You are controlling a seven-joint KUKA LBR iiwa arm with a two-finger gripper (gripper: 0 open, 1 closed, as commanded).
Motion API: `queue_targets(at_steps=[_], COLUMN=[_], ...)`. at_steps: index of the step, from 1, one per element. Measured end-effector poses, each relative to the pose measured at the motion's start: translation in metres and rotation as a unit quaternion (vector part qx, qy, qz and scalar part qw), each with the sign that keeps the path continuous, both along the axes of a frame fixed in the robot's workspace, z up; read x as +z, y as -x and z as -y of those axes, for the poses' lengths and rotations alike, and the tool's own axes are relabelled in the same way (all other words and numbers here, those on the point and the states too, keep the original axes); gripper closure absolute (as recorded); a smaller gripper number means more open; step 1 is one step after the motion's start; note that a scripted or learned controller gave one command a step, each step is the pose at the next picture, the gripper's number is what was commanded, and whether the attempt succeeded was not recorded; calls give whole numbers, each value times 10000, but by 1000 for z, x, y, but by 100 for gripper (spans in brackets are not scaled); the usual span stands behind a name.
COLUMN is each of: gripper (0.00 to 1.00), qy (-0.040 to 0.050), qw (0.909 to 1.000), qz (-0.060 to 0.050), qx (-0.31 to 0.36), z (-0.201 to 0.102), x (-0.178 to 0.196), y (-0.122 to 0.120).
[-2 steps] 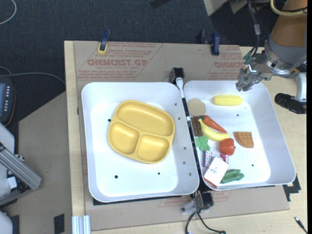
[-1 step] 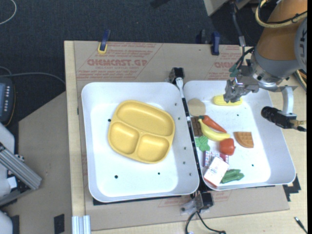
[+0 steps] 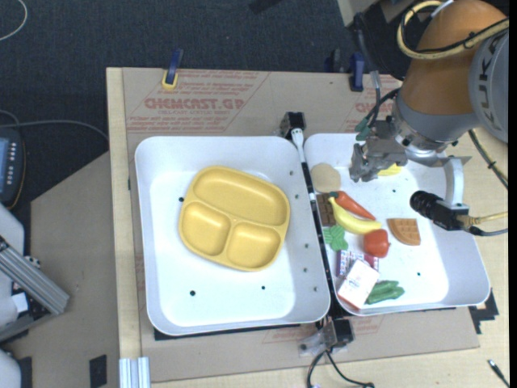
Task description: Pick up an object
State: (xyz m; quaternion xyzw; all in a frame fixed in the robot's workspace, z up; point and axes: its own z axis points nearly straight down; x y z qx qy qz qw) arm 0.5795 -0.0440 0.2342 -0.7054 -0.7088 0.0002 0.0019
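Reaching in from right, arm bent down w/ gripper low in right bin, grip state unclear

We saw a banana, carrot, tomato, waffle and small carton clustered in the right bin.

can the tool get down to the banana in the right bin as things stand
Probably yes. The banana lies on top of the pile with nothing over it, and the tool hangs just behind it in the same right bin. The carrot crowds one side.
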Motion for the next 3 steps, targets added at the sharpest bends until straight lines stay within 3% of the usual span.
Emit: queue_targets(at_steps=[1,3], gripper=[100,100], qy=[0,4], qw=[10000,10000], qz=[-1,2], qx=[6,-27], z=[-56,-61], x=[-7,1], y=[12,25])
